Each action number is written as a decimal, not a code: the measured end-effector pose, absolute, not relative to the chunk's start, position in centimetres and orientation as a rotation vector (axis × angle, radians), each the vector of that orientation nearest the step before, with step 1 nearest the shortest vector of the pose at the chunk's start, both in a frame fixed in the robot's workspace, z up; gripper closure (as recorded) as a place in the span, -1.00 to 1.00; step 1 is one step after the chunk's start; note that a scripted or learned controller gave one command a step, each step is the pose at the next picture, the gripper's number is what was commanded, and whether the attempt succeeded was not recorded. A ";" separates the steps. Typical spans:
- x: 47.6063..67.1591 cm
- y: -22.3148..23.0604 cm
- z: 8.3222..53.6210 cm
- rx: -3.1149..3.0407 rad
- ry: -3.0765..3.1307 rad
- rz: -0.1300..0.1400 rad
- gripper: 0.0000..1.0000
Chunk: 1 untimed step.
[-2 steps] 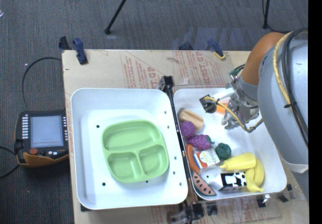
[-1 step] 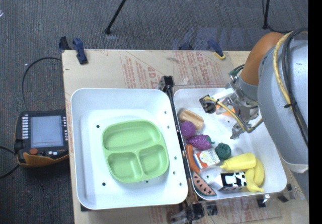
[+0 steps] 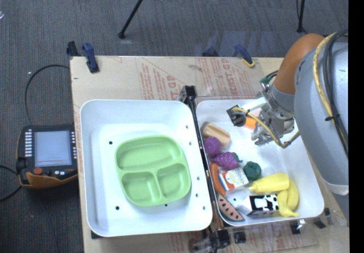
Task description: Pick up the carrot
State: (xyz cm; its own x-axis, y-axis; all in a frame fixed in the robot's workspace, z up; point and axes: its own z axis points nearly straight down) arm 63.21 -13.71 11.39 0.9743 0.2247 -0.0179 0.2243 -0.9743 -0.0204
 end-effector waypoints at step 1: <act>54.5 -15.6 8.5 -3.027 -0.808 0.013 1.00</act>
